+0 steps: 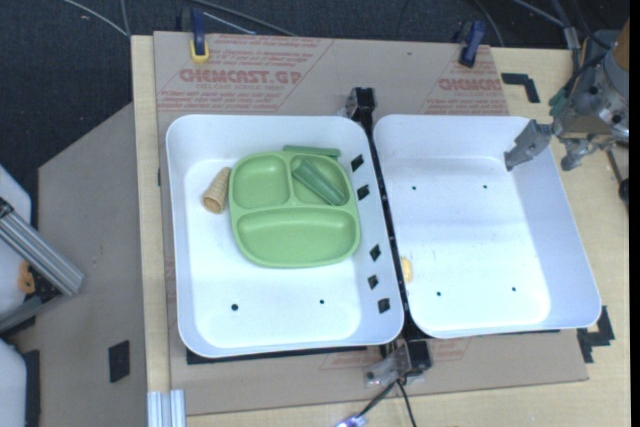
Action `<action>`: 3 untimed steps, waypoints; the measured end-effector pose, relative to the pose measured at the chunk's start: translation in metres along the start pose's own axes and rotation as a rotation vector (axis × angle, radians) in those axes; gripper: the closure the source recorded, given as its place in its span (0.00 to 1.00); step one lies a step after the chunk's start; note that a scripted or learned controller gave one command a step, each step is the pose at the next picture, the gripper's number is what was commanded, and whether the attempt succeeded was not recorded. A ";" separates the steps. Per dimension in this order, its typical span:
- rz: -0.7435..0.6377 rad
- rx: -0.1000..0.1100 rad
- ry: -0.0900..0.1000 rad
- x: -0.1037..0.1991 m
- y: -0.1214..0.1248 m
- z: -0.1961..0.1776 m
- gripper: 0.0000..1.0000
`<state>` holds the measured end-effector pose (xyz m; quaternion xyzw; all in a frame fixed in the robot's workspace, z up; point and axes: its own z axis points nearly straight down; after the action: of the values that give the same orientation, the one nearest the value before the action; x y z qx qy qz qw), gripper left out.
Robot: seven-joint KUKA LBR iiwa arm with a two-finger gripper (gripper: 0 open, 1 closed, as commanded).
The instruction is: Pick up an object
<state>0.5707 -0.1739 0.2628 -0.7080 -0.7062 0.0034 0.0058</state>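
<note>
green divided plate (295,210) and tan cone (215,190) in the left bin (270,325).
gripper (545,147) at the right bin's (490,305) far right edge, fingers spread, grasping nothing.

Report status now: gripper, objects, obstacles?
Gripper over right bin, upper right edge, nothing held. Green plate and cone in left bin. Nothing between.
</note>
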 end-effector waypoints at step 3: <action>-0.002 -0.007 -0.001 -0.006 -0.002 0.096 0.00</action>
<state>0.5677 -0.1794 0.1670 -0.7072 -0.7070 0.0014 0.0031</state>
